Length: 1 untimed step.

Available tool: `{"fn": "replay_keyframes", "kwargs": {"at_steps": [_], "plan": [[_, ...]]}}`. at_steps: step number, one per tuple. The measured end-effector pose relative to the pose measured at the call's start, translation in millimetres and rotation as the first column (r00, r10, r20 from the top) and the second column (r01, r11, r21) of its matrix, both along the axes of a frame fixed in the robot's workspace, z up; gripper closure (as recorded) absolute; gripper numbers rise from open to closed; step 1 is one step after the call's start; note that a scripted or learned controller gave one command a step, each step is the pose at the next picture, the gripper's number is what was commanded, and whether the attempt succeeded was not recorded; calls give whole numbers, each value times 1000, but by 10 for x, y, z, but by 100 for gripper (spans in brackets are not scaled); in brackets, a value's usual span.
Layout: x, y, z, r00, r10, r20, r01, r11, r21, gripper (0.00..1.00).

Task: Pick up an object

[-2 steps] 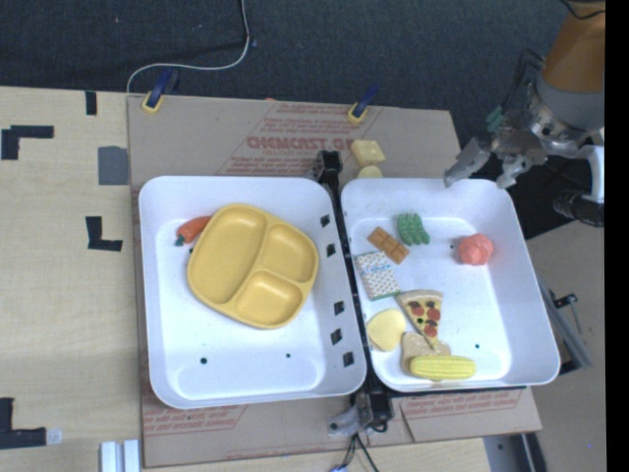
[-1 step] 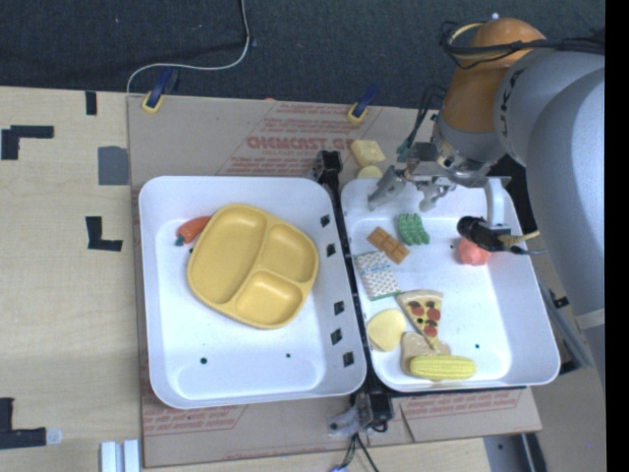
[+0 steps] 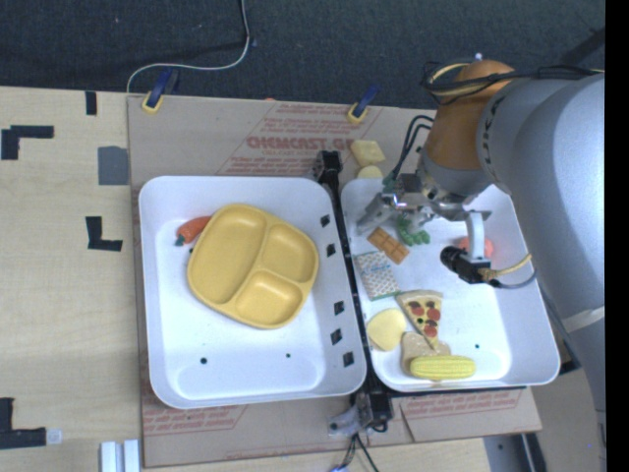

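**Now over the right bin, gripper low among the toy food**

Now the arm [image 3: 531, 136] reaches in from the right and hangs over the far part of the right bin [image 3: 521, 332], its gripper [image 3: 398, 212] down close to a small orange-brown waffle piece [image 3: 387, 245] and a green bit [image 3: 413, 232] just beside it. I cannot tell how the hand is set — the wrist and cables cover it from above, and nothing shows pinched in it.

By my judgement this is the approach step, with the grasp not yet made. The waffle piece seems the likeliest target; it lies flat, its long axis running from far-left to near-right. The next move calls for a short descent straddling its narrow side, clear of the green bit.

Nearer lie a checked square [image 3: 377, 275], a pizza slice [image 3: 425, 313] and a corn cob [image 3: 442, 367]. In the left bin [image 3: 167, 342] sits a yellow divided plate [image 3: 254, 264].
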<state>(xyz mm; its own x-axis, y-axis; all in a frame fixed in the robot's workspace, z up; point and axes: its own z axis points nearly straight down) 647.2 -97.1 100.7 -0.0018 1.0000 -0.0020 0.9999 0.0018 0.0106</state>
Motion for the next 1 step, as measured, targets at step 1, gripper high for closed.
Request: {"fn": "replay_keyframes", "kwargs": {"at_steps": [1], "plan": [[4, -53, -83, 1000, 2, 5, -2, 1000, 2, 0]]}}
